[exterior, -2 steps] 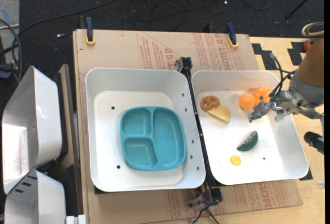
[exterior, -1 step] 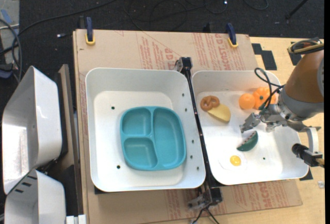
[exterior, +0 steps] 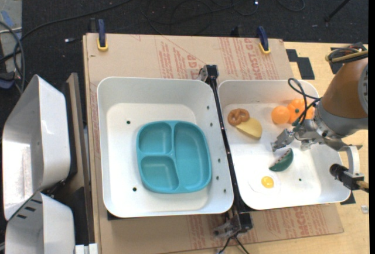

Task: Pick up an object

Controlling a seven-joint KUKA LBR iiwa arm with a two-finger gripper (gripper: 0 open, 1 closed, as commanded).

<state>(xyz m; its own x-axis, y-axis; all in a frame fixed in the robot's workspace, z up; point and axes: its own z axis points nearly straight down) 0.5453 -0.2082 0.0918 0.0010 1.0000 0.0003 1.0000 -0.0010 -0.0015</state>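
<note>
Fingers (exterior: 283, 143) sat slightly parted with nothing between them as I watched; the dark green piece (exterior: 282, 161) lay just below them, long axis slanted.

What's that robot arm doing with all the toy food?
The robot arm has reached into the right bin, and its gripper hangs just above a dark green piece. Nothing is lifted yet. Near it lie a pretzel, a yellow wedge, an orange fruit and a fried egg. The left bin holds a teal divided tray.
</note>
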